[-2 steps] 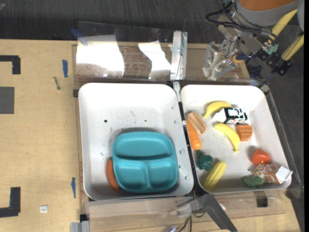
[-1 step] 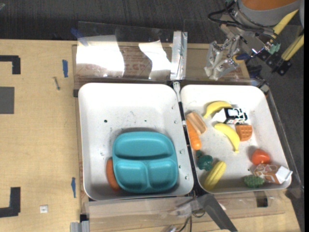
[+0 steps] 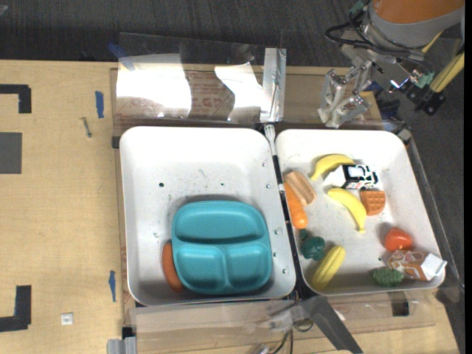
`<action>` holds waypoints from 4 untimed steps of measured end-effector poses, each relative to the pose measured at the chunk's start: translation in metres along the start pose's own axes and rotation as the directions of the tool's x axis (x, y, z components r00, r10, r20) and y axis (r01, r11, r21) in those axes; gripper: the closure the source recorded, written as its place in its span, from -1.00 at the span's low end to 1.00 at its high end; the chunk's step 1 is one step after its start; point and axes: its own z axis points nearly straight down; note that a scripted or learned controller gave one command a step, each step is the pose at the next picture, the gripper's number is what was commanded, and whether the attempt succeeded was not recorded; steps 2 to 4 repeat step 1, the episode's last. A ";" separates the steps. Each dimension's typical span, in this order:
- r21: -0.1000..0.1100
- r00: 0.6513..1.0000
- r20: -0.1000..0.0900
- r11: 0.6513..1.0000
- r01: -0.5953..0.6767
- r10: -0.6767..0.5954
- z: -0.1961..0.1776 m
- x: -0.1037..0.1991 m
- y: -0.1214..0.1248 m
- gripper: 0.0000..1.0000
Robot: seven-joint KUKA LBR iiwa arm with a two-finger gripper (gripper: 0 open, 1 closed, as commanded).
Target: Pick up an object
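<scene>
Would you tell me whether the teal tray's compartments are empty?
Empty: the teal tray in the left bin shows three bare compartments.

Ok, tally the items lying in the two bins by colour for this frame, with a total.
Yellow: 3 (banana, banana, corn)
Orange or red: 5 (hot dog, carrot, waffle-like piece, tomato, orange item under the tray)
Green: 2
Teal: 1 (divided tray)
Black and white: 1
Brown and white carton: 1
Total: 13
</scene>
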 end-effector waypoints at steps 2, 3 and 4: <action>-0.002 0.994 -0.001 0.994 0.109 -0.109 0.048 -0.012 0.017 1.00; -0.002 0.994 -0.001 0.994 0.109 -0.109 0.048 -0.012 0.017 1.00; -0.002 0.994 -0.001 0.994 0.109 -0.109 0.048 -0.012 0.017 1.00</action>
